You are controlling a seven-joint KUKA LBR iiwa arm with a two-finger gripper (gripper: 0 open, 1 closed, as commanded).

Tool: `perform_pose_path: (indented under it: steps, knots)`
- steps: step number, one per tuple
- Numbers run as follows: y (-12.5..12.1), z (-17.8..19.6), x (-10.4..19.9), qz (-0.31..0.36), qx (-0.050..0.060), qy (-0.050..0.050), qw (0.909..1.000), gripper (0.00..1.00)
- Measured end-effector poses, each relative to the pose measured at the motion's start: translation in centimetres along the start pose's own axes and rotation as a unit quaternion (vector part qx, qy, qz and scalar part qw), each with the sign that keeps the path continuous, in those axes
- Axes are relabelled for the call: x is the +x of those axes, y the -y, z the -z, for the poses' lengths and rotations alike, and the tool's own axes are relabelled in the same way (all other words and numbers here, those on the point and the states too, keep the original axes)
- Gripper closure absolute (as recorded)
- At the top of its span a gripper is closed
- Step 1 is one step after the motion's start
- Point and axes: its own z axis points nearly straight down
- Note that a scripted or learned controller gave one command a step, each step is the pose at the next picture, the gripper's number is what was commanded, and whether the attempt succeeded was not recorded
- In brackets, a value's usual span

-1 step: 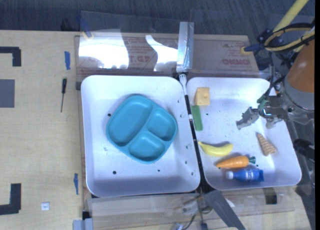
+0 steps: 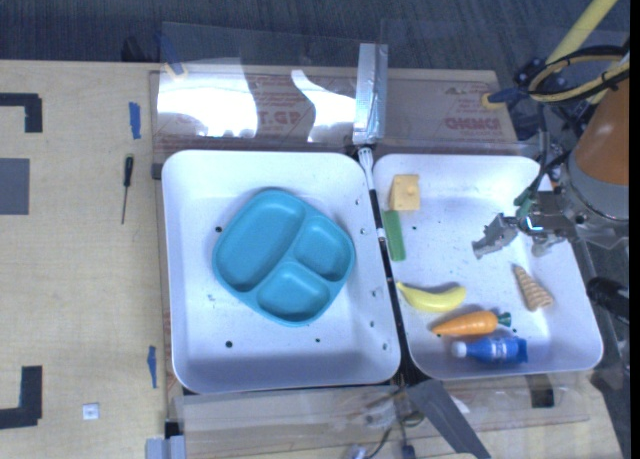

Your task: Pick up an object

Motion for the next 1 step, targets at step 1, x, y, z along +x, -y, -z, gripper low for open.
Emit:
perform_pose_path:
  steps: [1]
  knots:
    - [3.73,-8.94,-5.45,-0.118,0.002,0.0,0.993,0.0]
